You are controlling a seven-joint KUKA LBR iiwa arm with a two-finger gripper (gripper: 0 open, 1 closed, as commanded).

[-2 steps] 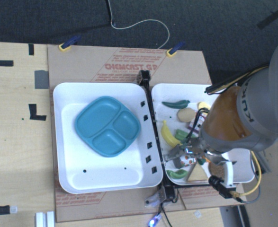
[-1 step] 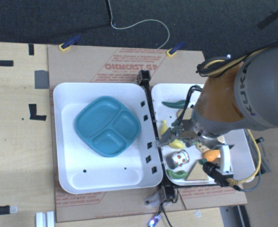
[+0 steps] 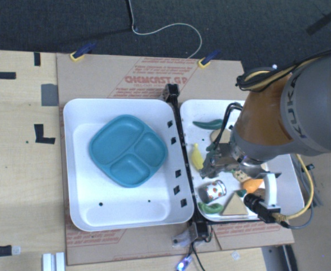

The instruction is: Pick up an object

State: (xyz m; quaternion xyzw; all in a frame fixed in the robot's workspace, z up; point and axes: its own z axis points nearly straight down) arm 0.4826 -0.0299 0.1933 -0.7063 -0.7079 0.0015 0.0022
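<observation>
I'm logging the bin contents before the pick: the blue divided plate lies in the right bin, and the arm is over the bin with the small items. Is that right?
Not quite. The camera view shows the blue divided plate lying in the left bin, not the right one. The rest stands: the arm is over the right bin, which holds the small items, such as a yellow piece.

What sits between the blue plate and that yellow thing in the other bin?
In the camera view, only the bins' white walls and the black divider separate the blue plate from the yellow thing.
</observation>
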